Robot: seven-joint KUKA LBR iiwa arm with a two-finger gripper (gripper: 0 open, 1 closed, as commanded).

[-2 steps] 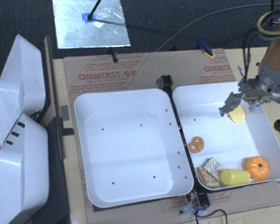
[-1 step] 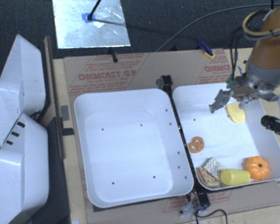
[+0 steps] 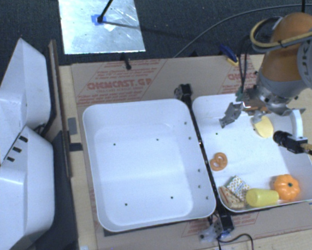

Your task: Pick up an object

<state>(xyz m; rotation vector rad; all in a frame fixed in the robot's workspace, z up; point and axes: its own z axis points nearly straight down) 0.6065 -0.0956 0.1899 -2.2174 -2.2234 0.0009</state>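
My gripper [image 3: 236,113] hangs over the far part of the right bin [image 3: 240,141], below the grey and orange arm [image 3: 286,54]. A pale yellow object [image 3: 264,127] lies just to its right, close under the wrist. Whether they touch, I cannot tell. An orange ring [image 3: 218,161] sits near the bin's left wall, apart from the gripper. Along the near edge lie a patterned cracker-like piece [image 3: 234,189], a yellow lemon-shaped object [image 3: 261,196] and an orange round fruit [image 3: 286,186].
The left bin [image 3: 111,170] stands beside the right one, with a black divider [image 3: 202,150] between them. A black cable part [image 3: 289,140] sticks in at the right rim. White covers [image 3: 21,151] stand at far left, a metal sheet [image 3: 101,21] behind.
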